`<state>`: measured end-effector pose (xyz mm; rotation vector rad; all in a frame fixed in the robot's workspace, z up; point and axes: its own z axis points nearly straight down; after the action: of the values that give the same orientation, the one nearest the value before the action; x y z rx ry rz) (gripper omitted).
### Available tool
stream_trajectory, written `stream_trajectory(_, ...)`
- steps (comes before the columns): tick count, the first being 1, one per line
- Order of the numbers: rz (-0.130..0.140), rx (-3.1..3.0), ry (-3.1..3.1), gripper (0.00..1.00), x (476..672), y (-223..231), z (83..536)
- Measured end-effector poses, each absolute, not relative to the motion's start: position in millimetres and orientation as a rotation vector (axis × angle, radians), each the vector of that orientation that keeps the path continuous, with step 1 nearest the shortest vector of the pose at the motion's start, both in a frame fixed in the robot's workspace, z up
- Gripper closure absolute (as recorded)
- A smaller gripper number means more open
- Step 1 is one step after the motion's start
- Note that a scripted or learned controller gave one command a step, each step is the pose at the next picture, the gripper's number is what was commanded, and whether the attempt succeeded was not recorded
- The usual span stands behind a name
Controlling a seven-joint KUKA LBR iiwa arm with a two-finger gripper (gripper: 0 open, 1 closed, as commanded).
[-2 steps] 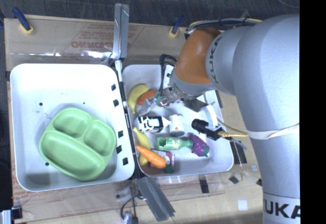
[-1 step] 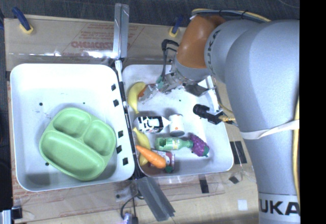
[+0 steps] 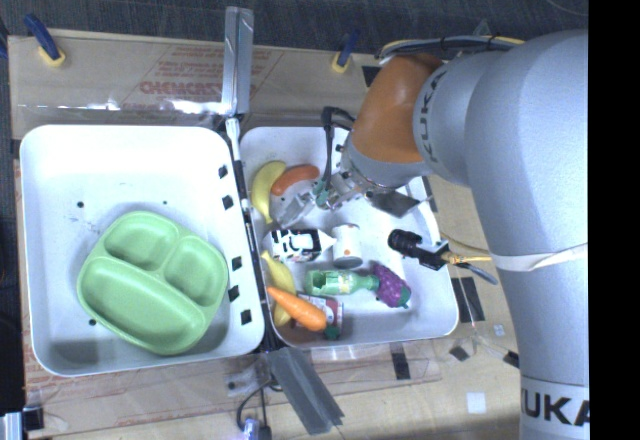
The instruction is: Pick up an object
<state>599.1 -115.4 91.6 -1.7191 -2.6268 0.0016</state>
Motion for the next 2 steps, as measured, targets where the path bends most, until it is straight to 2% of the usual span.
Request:
stream_trajectory(1,0.007,-2.091,-2.337,0.0,655.6,-116.6,91.2)
stream_trajectory(2,0.007,-2.083,-2.343,1.0,656.2,-115.1,101.5)
